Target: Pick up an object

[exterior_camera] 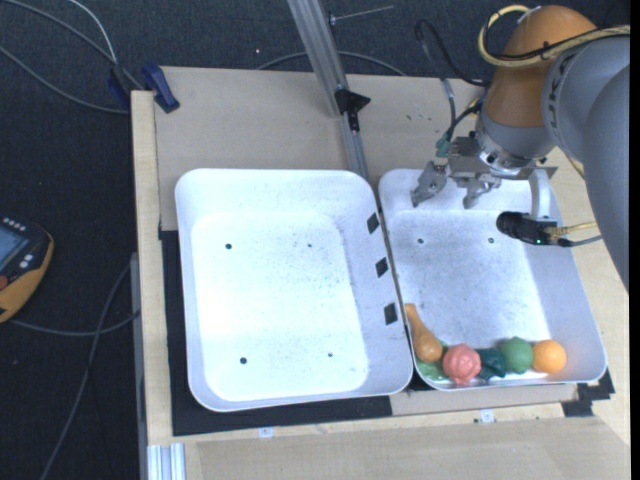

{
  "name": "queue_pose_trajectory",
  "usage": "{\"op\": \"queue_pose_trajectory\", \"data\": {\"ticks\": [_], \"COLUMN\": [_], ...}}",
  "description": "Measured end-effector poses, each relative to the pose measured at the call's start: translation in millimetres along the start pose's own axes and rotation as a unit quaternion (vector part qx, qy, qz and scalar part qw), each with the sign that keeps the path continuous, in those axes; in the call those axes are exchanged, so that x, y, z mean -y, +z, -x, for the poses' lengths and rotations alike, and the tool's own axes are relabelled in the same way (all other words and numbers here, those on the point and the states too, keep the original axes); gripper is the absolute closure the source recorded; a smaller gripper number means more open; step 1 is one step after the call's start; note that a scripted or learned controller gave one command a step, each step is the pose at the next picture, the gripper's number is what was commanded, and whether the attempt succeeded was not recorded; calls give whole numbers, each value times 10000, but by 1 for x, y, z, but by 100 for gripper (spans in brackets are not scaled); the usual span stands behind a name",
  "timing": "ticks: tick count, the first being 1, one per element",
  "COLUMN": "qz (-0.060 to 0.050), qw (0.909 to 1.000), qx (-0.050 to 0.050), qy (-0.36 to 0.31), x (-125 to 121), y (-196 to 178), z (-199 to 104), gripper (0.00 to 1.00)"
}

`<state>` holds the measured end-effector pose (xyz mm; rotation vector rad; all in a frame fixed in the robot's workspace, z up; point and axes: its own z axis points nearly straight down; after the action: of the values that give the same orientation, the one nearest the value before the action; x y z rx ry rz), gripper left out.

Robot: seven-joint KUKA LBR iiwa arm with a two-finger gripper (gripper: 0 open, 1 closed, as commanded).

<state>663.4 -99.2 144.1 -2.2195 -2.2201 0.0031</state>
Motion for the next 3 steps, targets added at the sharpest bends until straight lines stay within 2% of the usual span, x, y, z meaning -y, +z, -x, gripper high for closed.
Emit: {"op": "queue_pose_trajectory", "data": {"ticks": [1, 2, 3], "qz": [-6, 28, 38], "qw": [10000, 10000, 10000], "qx": [-1, 3, 4], "qy": [-1, -2, 1], "x": [1, -1, 5], "y": [53, 39, -11], "z": [0, 0, 6], "gripper": [0, 100, 100]}}
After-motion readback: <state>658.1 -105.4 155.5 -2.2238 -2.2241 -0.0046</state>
